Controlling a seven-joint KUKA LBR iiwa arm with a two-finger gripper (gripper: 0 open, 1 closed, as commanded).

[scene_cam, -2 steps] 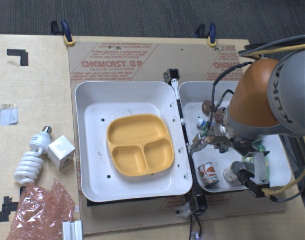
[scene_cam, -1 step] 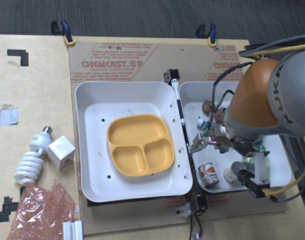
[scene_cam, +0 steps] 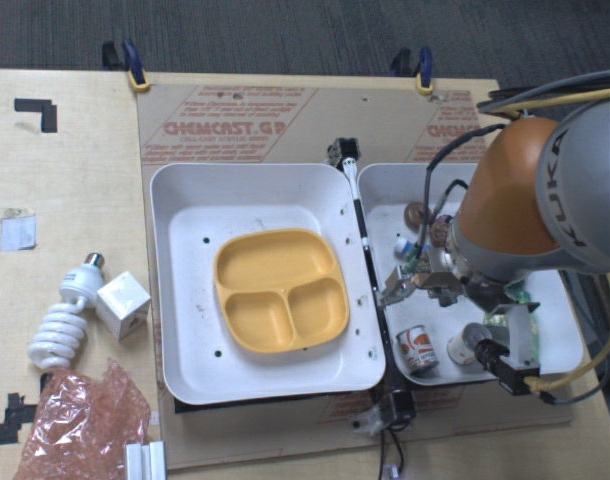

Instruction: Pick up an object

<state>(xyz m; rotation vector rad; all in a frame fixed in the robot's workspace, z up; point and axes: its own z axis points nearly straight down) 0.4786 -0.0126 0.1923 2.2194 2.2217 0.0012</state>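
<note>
Divided tray (scene_cam: pixel 281 290) in left bin (scene_cam: pixel 175 268); small can (scene_cam: pixel 417 348) in right bin (scene_cam: pixel 385 193); bulb (scene_cam: pixel 65 318) left of bins.

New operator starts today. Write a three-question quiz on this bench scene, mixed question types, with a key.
1. True or false: the yellow divided tray lies in the left bin.
2. Which bin is the arm over? A) left B) right
3. Fill in: the spiral light bulb lies on the bench beside a white ____.

Key: 1 true; 2 B, the right bin, where a small can lies; 3 box.
</note>
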